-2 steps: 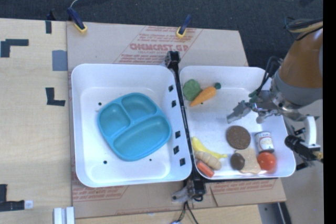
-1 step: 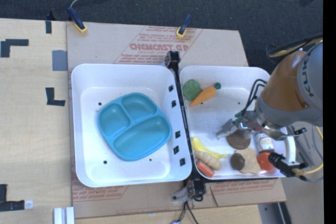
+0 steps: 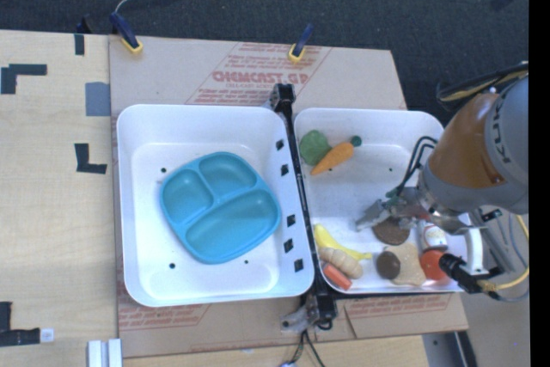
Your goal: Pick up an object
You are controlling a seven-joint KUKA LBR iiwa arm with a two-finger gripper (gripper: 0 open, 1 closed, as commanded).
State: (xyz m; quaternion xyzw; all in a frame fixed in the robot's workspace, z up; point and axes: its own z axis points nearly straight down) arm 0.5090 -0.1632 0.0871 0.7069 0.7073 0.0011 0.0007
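Note:
My gripper (image 3: 375,214) hangs low over the middle of the right bin (image 3: 378,123), reaching in from the right, and stands open with nothing between its fingers. Just below it, at the bin's front, lies a brown round piece (image 3: 392,233). Further front are a dark brown lump (image 3: 388,263) on a tan piece (image 3: 410,272), a red and white item (image 3: 432,259), a yellow banana (image 3: 337,246) and a small orange-red piece (image 3: 338,276). At the bin's back left lie an orange carrot (image 3: 333,156) and a green vegetable (image 3: 313,143).
The left bin (image 3: 137,185) holds a blue divided plate (image 3: 220,205). A black divider with clips (image 3: 292,185) runs between the bins. The arm's orange band (image 3: 468,142) looms over the right bin's right side. Bare white floor lies left of the gripper.

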